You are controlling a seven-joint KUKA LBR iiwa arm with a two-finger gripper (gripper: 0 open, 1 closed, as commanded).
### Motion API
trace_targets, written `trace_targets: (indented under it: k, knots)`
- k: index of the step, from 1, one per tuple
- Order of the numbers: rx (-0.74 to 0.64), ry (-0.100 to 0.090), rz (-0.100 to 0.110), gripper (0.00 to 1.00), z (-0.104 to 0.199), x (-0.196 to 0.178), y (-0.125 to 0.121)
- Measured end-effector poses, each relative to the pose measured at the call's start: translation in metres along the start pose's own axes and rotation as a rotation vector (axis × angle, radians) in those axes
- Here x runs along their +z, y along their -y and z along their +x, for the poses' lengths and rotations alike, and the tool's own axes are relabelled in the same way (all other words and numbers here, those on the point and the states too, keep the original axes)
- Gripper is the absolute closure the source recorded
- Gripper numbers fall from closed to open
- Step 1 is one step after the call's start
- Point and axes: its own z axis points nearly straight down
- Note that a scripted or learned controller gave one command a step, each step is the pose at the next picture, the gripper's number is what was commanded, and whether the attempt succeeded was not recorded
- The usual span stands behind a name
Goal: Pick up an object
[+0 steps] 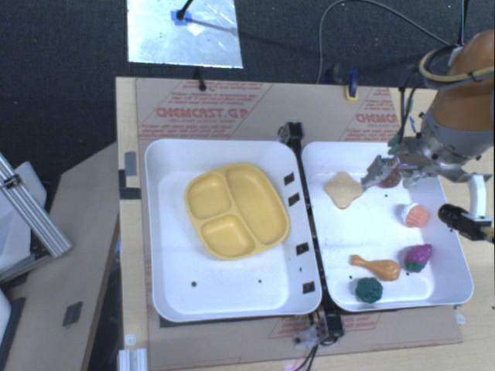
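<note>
The left white bin holds a yellow three-compartment tray, which lies at a slant near the bin's middle. The right white bin stands just beside it, and a black divider strip with clips runs between the two. Both bins rest on a brown cardboard sheet printed with red lettering, laid on a pale wooden bench. A silvery reflective square lies on the dark carpet beyond the bench. An aluminium frame rail stands at the left edge.
</note>
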Motion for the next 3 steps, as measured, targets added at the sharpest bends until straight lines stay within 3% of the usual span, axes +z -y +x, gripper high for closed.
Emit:
trace_targets:
  k: [1, 3]
  knots:
    - [-0.002, 0.001, -0.011, 0.00, 0.000, -0.006, -0.002]
    - [0.001, 0.001, -0.007, 0.00, -0.005, 0.096, 0.006]
